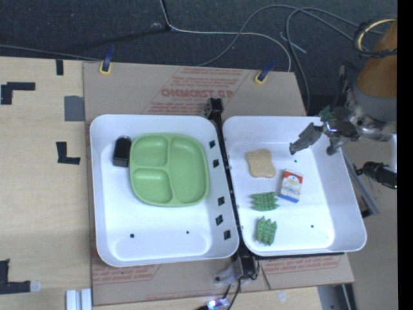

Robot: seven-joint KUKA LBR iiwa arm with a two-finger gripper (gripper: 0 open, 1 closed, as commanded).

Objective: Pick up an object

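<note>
Here, bench: pale wood-look top, with a brown cardboard sheet [193, 89] under the bins; red printing on the cardboard reads roughly "CHEMCAST GP", the finer lines too small to read.
Left bin [106, 192]: shallow, white, smooth plastic with rounded corners.
Right bin [335, 218]: same make, touching the left bin along a row of black clips.
Arm [377, 86]: grey, orange band at the top, reaching in from the right and bent down over the right bin's upper right corner.
Plate [170, 170]: light green, rounded square, three compartments, flat in the left bin.
Gripper [317, 139]: two dark fingers spread apart, nothing between them, hanging above bare bin floor to the upper right of the objects.
Tan piece [261, 163]: bread-shaped, matte, in the right bin near the divider.
Small box [291, 186]: white, red and blue print, writing too small to read, just right of the tan piece.
Green pieces [264, 201] [265, 230]: two bumpy, leafy-looking items below the tan piece.
Black block [121, 151]: small, dark, touching the plate's left edge.
</note>
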